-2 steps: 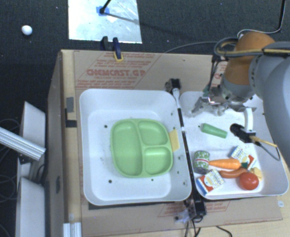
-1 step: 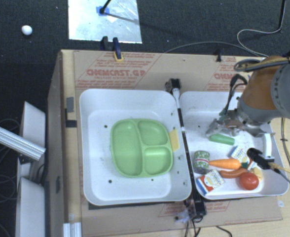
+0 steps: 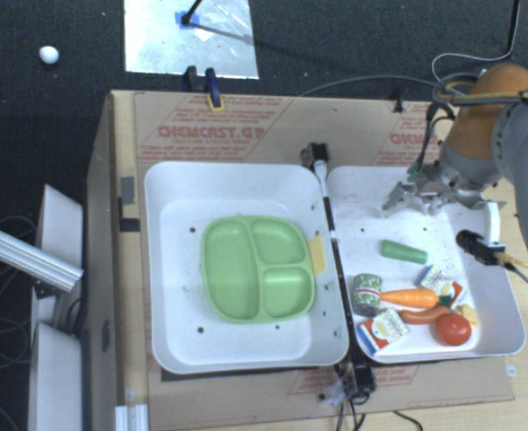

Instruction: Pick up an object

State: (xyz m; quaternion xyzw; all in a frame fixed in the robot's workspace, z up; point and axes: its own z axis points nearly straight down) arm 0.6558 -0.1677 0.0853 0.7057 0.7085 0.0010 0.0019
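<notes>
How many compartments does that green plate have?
3. The green divided plate in the left bin has one long compartment down its left side, one at upper right, and one at lower right. Nothing lies on it that could hide another.

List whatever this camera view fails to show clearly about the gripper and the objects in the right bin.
- Gripper: too small and blurred against the white right bin to read its state.
- Arm: cut off by the right edge past the orange band.
- Cartons: print too small to read.
- Orange-red piece: largely hidden under the carrot.
</notes>
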